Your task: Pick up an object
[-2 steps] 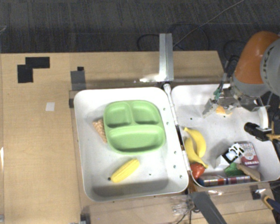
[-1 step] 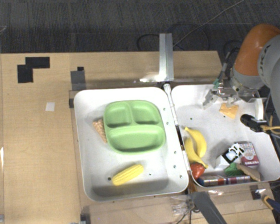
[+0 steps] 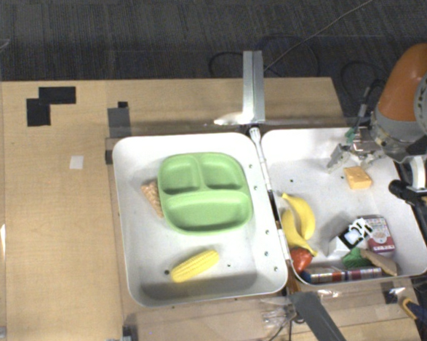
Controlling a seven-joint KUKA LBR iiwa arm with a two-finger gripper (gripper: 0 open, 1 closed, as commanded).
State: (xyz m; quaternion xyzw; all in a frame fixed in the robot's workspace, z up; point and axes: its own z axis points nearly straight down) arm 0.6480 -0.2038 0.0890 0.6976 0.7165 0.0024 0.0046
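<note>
My gripper (image 3: 352,156) hangs over the far part of the right bin (image 3: 300,153), open, with nothing between its fingers. A tan block (image 3: 358,178) lies on the bin floor just below and in front of it, apart from the fingertips. Nearer the front of this bin are a yellow banana (image 3: 299,222), a red piece (image 3: 301,258), a black-and-white item (image 3: 356,233), a small pink box (image 3: 378,235) and a green piece (image 3: 354,255). In the left bin (image 3: 133,223) lie a green divided plate (image 3: 204,191), a yellow corn cob (image 3: 194,265) and a tan wafer (image 3: 152,198) half under the plate.
The grey arm with its orange band (image 3: 405,91) comes in over the right bin's far right corner. A metal post (image 3: 253,83) stands behind the divider between the bins. A pen-like stick (image 3: 341,274) lies along the right bin's front wall.
</note>
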